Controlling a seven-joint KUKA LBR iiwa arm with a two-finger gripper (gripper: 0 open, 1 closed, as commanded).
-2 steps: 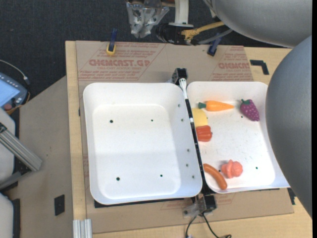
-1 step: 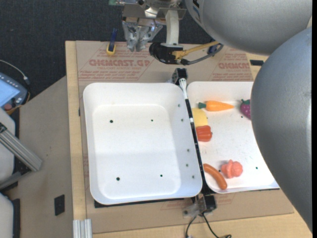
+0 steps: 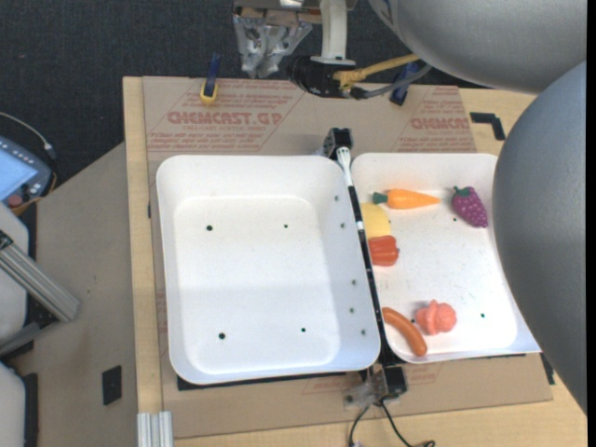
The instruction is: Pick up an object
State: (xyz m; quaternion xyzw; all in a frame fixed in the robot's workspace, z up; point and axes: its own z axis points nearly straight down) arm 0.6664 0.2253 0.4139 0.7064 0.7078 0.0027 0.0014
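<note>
Gripper (image 3: 267, 52) seen above bench's far edge; finger state cannot be told, blurred. Carrot (image 3: 407, 198) lies well below-right, long axis left-right.

Both white bins (image 3: 177, 250) look like smooth, slightly glossy plastic. The surface (image 3: 279, 119) beneath is matt brown cardboard with printed red lettering. The carrot (image 3: 410, 198), grapes (image 3: 470, 206) and sausage (image 3: 405, 331) look like shiny moulded plastic.
</note>
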